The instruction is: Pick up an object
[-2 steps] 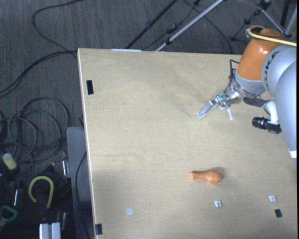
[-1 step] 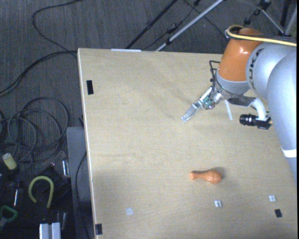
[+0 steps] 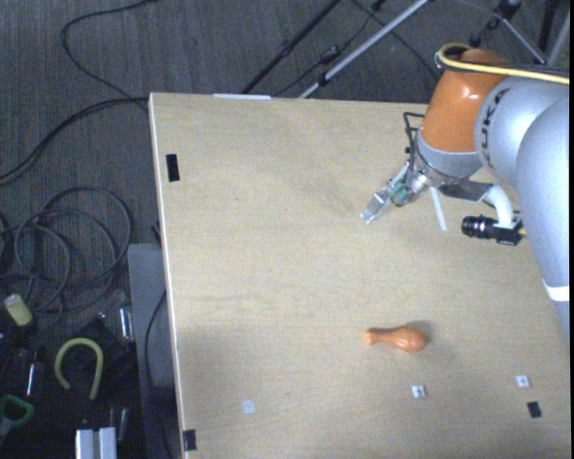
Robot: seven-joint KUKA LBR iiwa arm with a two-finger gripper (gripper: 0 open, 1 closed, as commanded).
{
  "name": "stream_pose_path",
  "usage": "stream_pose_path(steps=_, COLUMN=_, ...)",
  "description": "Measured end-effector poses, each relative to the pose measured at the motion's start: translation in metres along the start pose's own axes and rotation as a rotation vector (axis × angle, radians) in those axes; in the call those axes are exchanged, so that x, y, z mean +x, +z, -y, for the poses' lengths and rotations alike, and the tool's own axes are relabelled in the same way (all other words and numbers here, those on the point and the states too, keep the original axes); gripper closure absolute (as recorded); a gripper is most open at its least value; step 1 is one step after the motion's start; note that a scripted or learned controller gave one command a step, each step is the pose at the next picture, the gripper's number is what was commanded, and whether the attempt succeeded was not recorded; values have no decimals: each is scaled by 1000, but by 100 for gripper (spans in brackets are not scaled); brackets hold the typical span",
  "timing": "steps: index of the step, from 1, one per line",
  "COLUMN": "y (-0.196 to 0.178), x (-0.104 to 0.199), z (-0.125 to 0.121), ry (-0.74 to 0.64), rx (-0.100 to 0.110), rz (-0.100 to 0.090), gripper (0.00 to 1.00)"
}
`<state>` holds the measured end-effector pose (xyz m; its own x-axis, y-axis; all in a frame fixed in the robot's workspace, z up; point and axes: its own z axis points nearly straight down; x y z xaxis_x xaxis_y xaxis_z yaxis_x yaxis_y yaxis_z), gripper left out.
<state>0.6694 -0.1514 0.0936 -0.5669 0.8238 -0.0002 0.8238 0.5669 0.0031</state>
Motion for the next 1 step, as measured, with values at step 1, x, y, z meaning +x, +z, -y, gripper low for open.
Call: stream_pose_path(steps=1, y=-90, x=53, z=-36, ry=135, rx=2, rz=0, gripper=100)
